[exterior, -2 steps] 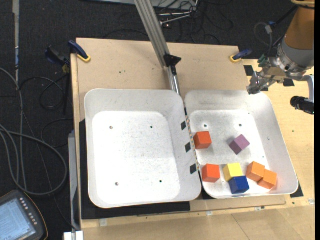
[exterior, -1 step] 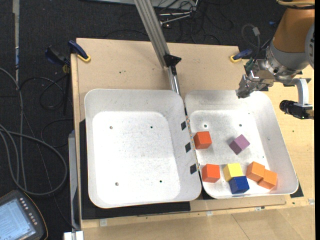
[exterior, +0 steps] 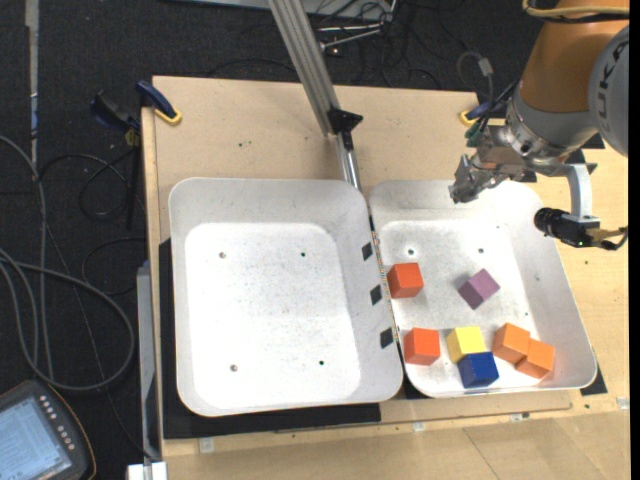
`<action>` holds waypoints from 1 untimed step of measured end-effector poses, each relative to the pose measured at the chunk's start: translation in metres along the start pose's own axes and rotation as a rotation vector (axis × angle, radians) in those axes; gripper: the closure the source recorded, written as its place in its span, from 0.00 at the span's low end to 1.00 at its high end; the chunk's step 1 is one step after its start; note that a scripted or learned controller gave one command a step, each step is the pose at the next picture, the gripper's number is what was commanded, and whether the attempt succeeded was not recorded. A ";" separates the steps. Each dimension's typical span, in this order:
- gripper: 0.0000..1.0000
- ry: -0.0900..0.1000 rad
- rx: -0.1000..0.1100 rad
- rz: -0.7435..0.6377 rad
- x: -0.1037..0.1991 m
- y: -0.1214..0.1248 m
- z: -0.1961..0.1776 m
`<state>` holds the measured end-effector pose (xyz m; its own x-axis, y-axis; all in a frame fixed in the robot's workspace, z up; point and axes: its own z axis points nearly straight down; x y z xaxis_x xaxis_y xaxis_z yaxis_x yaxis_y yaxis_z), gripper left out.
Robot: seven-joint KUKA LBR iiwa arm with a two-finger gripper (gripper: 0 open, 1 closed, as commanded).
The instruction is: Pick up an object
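Six blocks (exterior: 470,338) crowd the right bin's (exterior: 520,218) near edge; hand (exterior: 468,190) above far rim.

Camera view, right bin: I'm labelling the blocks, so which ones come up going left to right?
Orange block by the divider, lower orange block, yellow block, purple block, then the orange pair at the right; blue block skipped, overlaps yellow.

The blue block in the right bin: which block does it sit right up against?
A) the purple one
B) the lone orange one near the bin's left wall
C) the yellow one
C: the blue block lies against the yellow block, while the purple block sits apart.
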<state>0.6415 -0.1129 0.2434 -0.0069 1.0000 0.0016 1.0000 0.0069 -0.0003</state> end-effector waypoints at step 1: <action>1.00 0.001 0.002 -0.001 0.055 -0.021 0.011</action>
<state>0.6202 -0.0579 0.2327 -0.0078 1.0000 0.0025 1.0000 0.0078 -0.0027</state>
